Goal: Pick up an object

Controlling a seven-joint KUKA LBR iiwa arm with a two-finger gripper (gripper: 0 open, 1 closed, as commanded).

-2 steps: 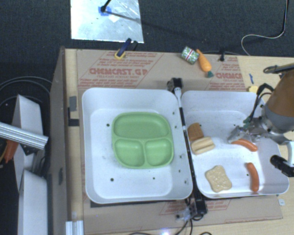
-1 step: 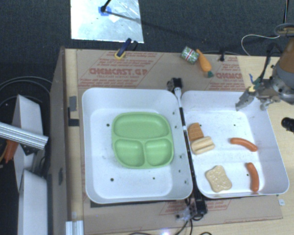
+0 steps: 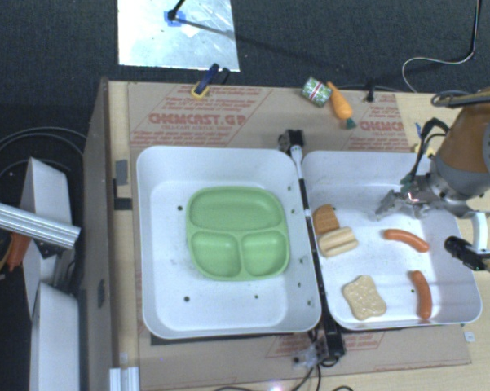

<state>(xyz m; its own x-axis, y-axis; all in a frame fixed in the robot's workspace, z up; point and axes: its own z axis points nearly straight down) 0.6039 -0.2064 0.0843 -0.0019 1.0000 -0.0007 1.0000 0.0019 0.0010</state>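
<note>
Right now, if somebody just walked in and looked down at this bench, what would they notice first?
Probably the light green plastic plate with three compartments, sitting alone in the middle of the left shallow white bin. Next, the toy food scattered in the right shallow white bin: two orange-red sausages, a tan cracker and a small bread roll. The grey arm's end effector hovers over that bin's upper right.
</note>
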